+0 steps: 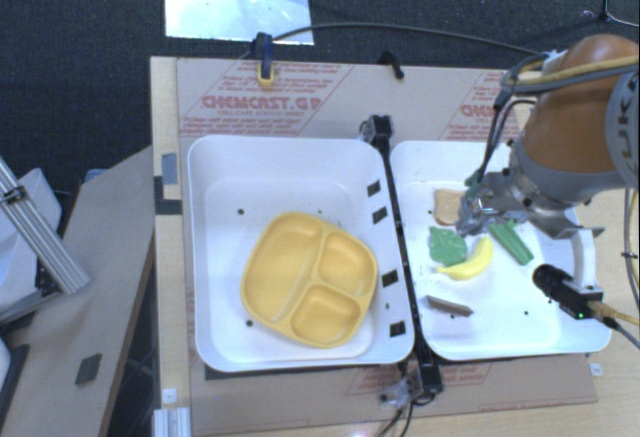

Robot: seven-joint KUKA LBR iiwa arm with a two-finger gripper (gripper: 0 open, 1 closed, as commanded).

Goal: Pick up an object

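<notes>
A grey arm reaches in from 3 o'clock over the right bin. Its end effector hovers low above a cluster of small objects: a yellow banana, a green leaf piece and a green strip. Whether it is open cannot be told, and nothing is visibly held. The step appears to be the approach; next it must descend and close on one item. The left bin holds a yellow divided tray.

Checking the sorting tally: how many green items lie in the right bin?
2: a green leaf-shaped toy just left of the yellow banana, and a green oblong piece to the banana's right. The arm may hide more.
</notes>
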